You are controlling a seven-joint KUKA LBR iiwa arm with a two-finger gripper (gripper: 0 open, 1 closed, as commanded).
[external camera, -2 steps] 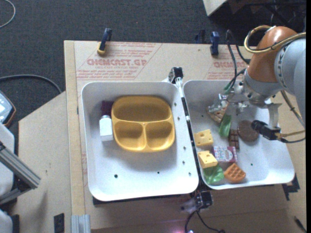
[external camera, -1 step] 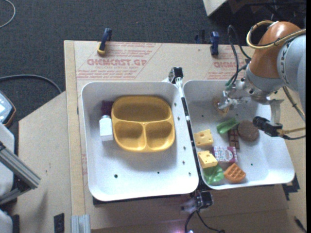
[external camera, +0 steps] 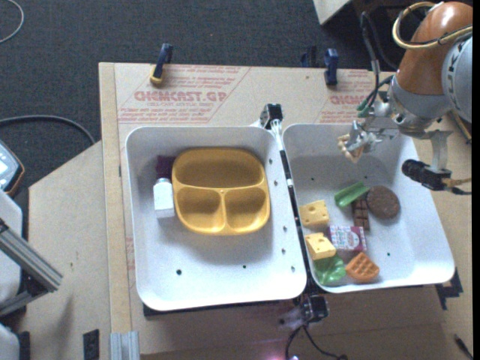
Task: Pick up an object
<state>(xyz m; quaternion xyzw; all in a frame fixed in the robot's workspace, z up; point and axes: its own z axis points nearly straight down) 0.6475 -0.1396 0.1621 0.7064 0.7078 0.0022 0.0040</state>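
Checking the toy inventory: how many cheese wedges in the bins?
2, both in the right bin near its left wall. One cheese wedge sits mid-bin beside the divider; the other cheese wedge lies just below it, touching the green piece. None looks hidden.

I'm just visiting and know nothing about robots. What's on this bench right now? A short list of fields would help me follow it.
left bin: yellow divided tray, small white bottle beside it, a dark item behind the bottle, too hidden to name
right bin: two cheese wedges, green piece, brown round patty, waffle, pink packet, chocolate bar
arm: reaches in from the right
gripper: above the far part of the right bin, something pale at its tip, too blurred to identify
clamps: on the board's far edge
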